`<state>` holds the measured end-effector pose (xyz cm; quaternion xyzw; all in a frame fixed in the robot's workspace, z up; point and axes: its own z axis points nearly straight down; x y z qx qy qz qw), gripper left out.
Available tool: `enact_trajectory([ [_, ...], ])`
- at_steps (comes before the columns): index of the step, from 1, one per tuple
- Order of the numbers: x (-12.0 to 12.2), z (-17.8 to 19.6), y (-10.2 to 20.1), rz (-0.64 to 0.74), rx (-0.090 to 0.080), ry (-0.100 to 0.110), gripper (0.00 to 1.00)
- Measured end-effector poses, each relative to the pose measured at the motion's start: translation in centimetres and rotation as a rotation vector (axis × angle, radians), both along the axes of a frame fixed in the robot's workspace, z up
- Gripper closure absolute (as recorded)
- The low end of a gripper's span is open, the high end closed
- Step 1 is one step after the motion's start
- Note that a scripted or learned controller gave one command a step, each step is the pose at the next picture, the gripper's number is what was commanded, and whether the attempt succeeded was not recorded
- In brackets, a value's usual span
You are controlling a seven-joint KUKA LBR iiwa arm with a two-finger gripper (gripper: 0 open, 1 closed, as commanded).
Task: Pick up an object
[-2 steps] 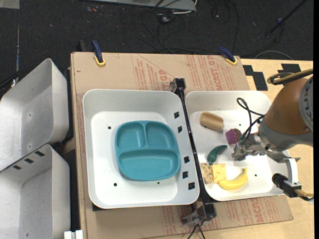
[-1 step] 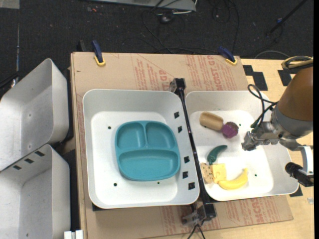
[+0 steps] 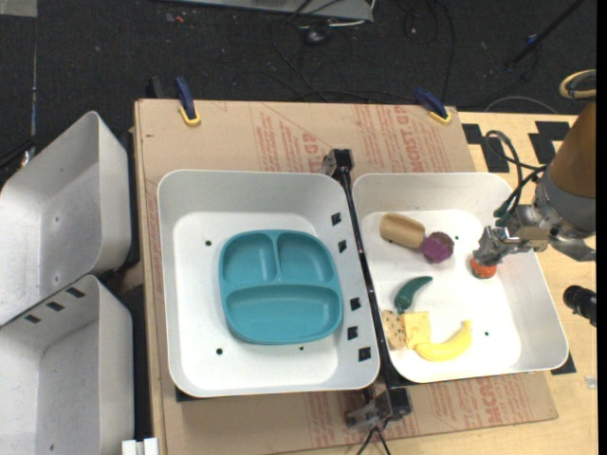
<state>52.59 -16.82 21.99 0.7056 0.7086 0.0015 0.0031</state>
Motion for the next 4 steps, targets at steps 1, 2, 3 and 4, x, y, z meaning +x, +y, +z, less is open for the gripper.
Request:
enact_trajectory([
  [1, 0.1, 5.3, 0.0, -0.001, 0.000, 0.001, 1.00],
  [2, 0.7, 4.6, 4.6, 0.002, 0.003, 0.007, 1.00],
  [3, 2.1, 4.3, 10.6, 0.004, 0.003, 0.006, 1.00],
  [4, 4.2, 2.5, 15.5, 0.004, 0.003, 0.007, 1.00],
])
